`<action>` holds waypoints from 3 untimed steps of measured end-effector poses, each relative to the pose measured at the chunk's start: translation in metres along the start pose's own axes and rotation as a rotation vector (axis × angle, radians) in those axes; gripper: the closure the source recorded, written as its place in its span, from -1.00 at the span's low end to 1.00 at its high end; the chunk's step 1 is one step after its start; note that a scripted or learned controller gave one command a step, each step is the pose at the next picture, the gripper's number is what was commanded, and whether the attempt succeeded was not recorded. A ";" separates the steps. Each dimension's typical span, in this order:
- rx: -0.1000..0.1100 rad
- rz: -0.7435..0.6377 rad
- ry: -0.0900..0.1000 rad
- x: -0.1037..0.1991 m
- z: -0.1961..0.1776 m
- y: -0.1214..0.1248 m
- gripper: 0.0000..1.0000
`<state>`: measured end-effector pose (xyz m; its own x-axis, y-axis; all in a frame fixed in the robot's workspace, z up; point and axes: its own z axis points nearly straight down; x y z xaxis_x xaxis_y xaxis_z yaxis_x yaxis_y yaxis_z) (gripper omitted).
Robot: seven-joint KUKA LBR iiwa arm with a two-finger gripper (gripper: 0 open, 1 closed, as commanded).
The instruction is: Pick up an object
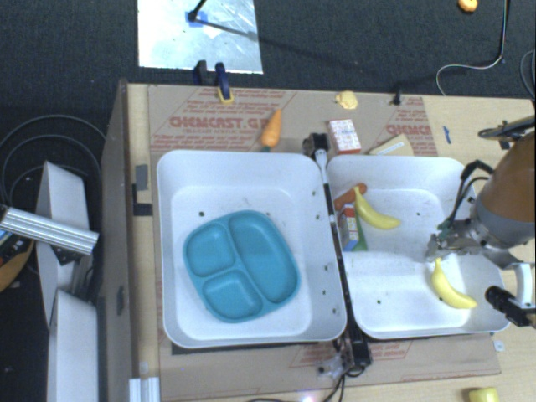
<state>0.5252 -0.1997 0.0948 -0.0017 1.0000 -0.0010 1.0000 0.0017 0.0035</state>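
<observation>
While the arm reaches into the right bin, these lines run from the near edge of the desk (pixel 251 367) to the far one.

Near banana: a yellow banana (pixel 450 288) lies at the near right of the right bin (pixel 402 325), just below the end effector; whether they touch is unclear.

End effector: the end effector (pixel 448 243) sits low over the bin floor just beyond that banana's far tip; I cannot tell whether it is released or clenched, and nothing is visibly between its tips.

Step in hand: by my judgement, the descent onto a pick, with the near banana the likely target and no lift made.

Next move: it probably calls for closing squarely across the banana's curved body, then rising straight up.

Left bin: the left bin (pixel 180 224) holds a blue divided tray (pixel 241 265), well apart from the arm.

Second banana: another banana (pixel 374 213) lies further back, beside a small packet (pixel 347 224) against the left wall of the right bin.

Hard to make out: the packet is partly covered and too small to identify; the arm (pixel 507 199) is cut off at the right edge.

Far desk: an orange carrot-like piece (pixel 270 129) and a small box (pixel 344 135) lie beyond the bins.
</observation>
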 end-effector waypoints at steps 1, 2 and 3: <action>0.004 -0.004 0.004 0.051 -0.041 -0.032 1.00; 0.002 -0.001 0.002 0.049 -0.039 -0.031 -1.00; 0.005 0.002 0.001 0.026 0.012 -0.039 -1.00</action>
<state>0.4860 -0.1738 0.0823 0.0006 1.0000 0.0003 1.0000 -0.0006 -0.0011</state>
